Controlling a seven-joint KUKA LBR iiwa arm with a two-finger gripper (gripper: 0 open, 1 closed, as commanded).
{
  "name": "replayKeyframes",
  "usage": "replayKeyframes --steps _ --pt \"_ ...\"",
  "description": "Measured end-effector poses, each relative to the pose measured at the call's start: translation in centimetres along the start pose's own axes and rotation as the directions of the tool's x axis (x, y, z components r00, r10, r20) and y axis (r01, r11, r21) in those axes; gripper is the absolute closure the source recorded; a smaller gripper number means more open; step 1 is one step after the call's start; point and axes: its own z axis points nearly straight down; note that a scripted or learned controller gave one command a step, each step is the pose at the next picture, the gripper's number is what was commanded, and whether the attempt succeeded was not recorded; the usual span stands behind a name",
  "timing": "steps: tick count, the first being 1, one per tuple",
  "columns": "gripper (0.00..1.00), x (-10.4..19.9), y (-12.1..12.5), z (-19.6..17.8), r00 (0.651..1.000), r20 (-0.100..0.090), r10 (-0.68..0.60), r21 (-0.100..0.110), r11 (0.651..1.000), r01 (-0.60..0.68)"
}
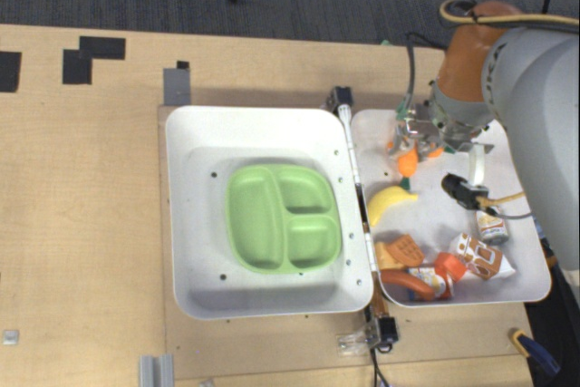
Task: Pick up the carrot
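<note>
Carrot directly below fingers, touching tips; finger state unclear. Banana further below, apart.

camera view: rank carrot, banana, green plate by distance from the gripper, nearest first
1. carrot: right bin, directly under the gripper.
2. banana: same bin, further toward the front, by the divider.
3. green plate: left bin, across the divider, farthest.

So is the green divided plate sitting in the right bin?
No, the green plate lies in the left bin; the right bin holds the food items.
</note>
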Motion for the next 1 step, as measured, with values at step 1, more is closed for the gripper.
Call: replayKeyframes --steps 1 --pt "1.00 2.53 -0.63 -15.28 0.986 -0.002 0.165 -0.009 0.986 -0.165"
